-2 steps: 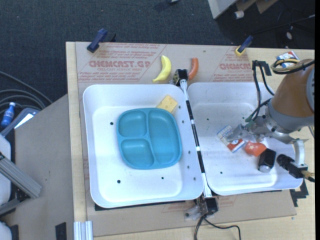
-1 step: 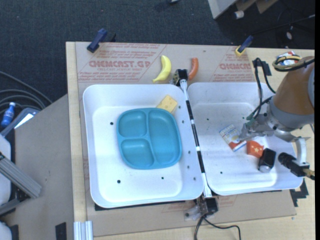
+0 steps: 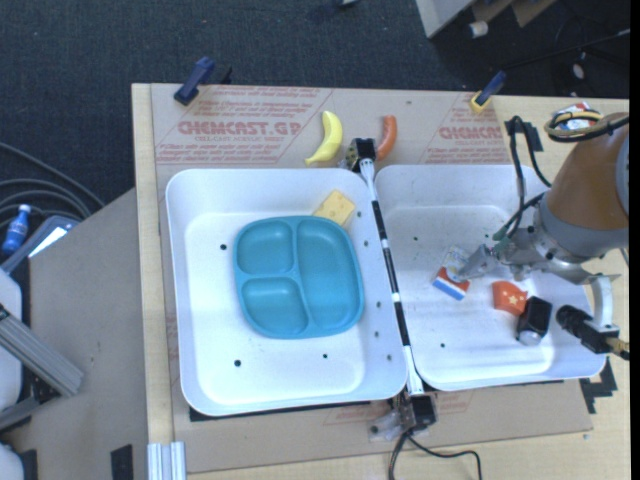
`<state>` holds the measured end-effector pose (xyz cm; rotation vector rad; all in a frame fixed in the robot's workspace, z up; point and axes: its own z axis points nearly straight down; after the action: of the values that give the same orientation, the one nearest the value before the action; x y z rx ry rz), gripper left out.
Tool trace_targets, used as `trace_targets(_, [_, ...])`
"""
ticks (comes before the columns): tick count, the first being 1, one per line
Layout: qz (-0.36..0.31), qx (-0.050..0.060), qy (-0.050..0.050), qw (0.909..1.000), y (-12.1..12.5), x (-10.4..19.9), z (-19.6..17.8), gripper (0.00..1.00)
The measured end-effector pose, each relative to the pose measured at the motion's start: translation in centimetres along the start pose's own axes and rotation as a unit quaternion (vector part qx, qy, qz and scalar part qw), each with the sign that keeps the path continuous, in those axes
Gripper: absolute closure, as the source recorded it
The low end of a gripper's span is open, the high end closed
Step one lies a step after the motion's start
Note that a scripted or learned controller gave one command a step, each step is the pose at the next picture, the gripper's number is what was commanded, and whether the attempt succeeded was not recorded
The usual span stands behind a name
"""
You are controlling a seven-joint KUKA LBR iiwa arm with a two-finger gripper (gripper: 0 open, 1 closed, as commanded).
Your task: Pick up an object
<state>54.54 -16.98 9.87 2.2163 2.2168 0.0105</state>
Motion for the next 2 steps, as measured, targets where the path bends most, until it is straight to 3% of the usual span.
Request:
trace_targets(1, [-0.001,-0.001,0.0,1.0,11.5,3.4,1.0,0.0])
trace_targets(2, [0.0,0.002,0.0,1.0,1.5,6.1,1.1,0.0])
